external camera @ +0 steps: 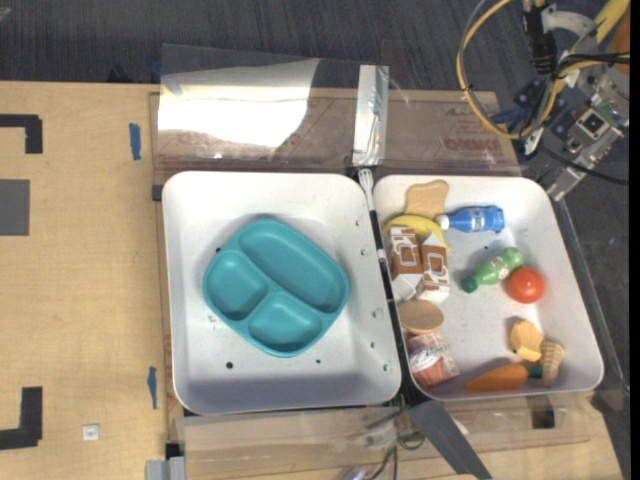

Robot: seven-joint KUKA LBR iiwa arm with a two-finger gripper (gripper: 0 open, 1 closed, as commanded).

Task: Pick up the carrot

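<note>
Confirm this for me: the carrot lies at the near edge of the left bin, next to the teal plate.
Not quite. The camera view shows the carrot at the near edge of the right bin, among the toy foods. The teal plate sits apart in the left bin.

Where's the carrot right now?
The carrot lies along the near edge of the right bin, just below the yellow toy.
</note>
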